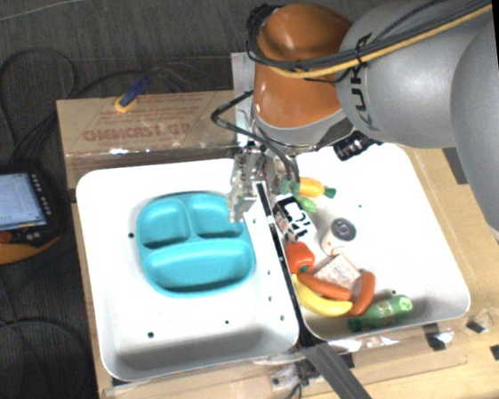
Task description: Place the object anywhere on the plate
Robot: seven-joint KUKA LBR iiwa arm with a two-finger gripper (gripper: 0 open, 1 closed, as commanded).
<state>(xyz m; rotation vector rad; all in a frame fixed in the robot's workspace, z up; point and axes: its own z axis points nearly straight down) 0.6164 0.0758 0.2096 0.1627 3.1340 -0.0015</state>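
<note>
Plate [197, 254] in left bin [122, 334] (toy food [336, 287] fills right).

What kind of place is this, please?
Probably a robot lab test bench: a KUKA arm reaches over two white bins, a control pendant lies on the floor, and toy food is piled beside a blue divided plate.

Flattened cardboard box [147, 121] lying behind the left bin [123, 343]; teach pendant [7, 208] with lit screen on dark carpet [34, 353] at far left, black cables [28, 63] around it.
</note>
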